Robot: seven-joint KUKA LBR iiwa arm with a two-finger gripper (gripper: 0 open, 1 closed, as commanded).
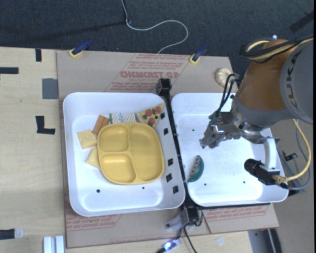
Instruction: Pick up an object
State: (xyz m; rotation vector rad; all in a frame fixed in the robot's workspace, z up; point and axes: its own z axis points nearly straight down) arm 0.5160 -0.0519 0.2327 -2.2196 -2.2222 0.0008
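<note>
Left bin [73, 141]: yellow tray [130, 153] hides smaller items.

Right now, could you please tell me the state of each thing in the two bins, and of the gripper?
Yellow divided plate: right side up in the left bin, lying over smaller pieces.
Pieces by the plate: flat, partly tucked under its left and top edges.
Green slice-shaped piece: lying alone in the right bin, near its left wall.
Gripper: over the right bin, nothing visible between its fingers.
</note>
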